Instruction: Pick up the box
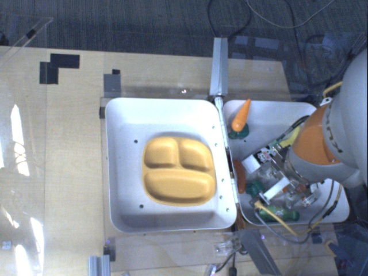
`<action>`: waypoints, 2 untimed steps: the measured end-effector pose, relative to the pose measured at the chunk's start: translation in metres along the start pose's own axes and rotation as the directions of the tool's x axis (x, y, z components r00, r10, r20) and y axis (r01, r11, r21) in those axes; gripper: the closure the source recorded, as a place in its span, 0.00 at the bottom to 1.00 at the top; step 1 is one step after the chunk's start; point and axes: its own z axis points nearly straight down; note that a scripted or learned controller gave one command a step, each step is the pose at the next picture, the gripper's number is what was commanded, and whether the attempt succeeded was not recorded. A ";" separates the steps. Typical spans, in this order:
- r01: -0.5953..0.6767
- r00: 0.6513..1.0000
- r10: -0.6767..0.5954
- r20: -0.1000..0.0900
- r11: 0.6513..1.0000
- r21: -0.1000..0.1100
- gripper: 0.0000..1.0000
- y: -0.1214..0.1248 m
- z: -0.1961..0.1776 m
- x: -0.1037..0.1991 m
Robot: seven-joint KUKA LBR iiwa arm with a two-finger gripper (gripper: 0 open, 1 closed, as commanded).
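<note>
The left bin (123, 154) holds a yellow divided tray (178, 170). Right of the tray sits the right bin (270, 111), with the gripper (279, 184) low over its clutter (wide or narrow, I cannot tell). An orange carrot (242, 115) lies up and right of the tray. A small white box (251, 164) lies just right of the tray.

The grey KUKA arm (352, 108) reaches in from the right edge, its orange band (313, 141) just above the wrist, which slants down and leftward with the gripper (279, 184) held low at its tip.
</note>
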 end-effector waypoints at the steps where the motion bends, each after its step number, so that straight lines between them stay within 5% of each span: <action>1: 0.002 1.000 -0.002 -0.004 1.000 -0.003 1.00 0.001 -0.011 0.002; 2: 0.001 1.000 -0.002 -0.004 1.000 -0.003 0.00 0.001 -0.011 0.002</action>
